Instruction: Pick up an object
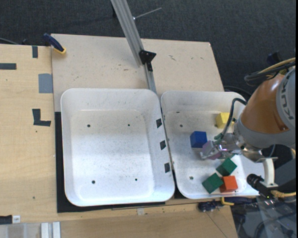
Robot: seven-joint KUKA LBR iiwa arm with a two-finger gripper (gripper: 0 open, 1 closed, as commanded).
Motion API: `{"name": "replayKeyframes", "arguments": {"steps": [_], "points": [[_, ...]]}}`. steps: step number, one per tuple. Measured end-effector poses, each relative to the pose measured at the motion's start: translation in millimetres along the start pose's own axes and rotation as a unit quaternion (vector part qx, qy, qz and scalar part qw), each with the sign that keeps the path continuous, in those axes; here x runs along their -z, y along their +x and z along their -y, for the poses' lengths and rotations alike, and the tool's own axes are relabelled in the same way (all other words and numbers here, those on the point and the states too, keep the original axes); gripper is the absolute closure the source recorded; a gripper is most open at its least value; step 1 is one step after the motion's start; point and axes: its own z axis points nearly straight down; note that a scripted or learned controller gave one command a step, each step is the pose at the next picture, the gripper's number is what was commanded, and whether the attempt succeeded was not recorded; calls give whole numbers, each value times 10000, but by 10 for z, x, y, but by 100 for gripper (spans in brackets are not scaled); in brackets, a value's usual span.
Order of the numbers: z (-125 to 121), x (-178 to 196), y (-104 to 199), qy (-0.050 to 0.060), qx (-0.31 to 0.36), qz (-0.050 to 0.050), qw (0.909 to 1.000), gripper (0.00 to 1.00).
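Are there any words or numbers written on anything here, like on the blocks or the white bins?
None: no word, number or label can be read in the camera view.
The blue block, yellow block, orange block and two green blocks have plain faces.
The dark marks on the rim between the left bin and the right bin are too small to tell.
The grey and black patches on the bench are tape shapes, not letters.

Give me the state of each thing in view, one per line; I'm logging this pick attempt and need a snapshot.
tool: low inside the right bin, beside the blue cube; grip state cannot be told
blue cube: resting on the bin floor
yellow block: resting, partly hidden by the arm
two green blocks: resting near the bin's near edge
orange block: resting beside a green block
right bin: holds the blocks
left bin: in place beside the right bin
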Motion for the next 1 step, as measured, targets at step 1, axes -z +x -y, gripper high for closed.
{"name": "replayKeyframes", "arguments": {"steps": [1], "points": [[-41,617,27,-14,3,4,10000,100]]}}
